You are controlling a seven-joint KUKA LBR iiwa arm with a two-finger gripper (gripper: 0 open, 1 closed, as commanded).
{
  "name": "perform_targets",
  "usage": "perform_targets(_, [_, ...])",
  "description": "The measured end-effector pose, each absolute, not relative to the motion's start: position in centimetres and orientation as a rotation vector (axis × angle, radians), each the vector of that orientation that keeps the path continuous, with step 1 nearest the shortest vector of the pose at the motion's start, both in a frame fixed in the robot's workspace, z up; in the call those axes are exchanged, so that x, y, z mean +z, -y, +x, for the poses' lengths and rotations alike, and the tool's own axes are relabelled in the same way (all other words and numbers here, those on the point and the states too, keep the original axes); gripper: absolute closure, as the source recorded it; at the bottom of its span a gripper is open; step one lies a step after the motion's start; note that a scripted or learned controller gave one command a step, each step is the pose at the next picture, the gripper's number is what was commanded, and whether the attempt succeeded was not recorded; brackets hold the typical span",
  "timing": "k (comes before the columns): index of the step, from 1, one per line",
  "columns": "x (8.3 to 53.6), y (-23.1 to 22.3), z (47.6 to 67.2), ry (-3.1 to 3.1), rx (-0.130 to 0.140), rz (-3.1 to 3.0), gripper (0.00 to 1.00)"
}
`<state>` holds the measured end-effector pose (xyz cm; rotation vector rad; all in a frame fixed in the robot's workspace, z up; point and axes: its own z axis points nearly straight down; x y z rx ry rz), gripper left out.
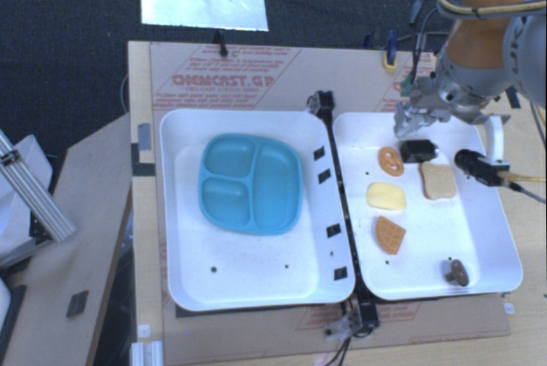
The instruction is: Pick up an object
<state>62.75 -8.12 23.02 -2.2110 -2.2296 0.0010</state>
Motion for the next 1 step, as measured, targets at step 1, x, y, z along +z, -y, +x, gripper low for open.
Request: perform_targets(1, [23.50,2.77,61.70,2.231,-0.001,-2.208,1.00])
